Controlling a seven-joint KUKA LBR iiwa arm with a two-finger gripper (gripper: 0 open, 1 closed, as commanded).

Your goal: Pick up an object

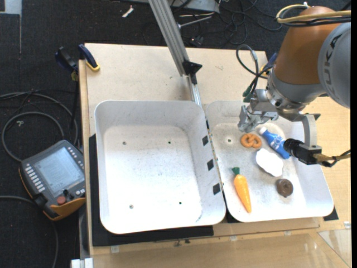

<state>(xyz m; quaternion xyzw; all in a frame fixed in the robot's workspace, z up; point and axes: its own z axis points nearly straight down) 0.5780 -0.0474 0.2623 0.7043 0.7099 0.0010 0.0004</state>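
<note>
Right bin (312, 205): holds all items. End effector (249, 121), finger state unclear, hovers just above pretzel (251, 141). Beside pretzel: blue bottle (274, 140), white piece (270, 162), carrot (242, 191), brown disc (284, 187). Risk: crowded neighbours could deflect grasp.

Both bins (106, 116) look like white plastic, matt, speckled w/ dark flecks. Bench (139, 71) pale wood, smooth. Carrot (242, 191) glossy orange plastic (toy-like sheen). Arm (304, 49) shell smooth, semi-gloss orange and grey. Gripper (252, 119) bare grey metal. Floor (39, 110) dark, rough carpet
</note>
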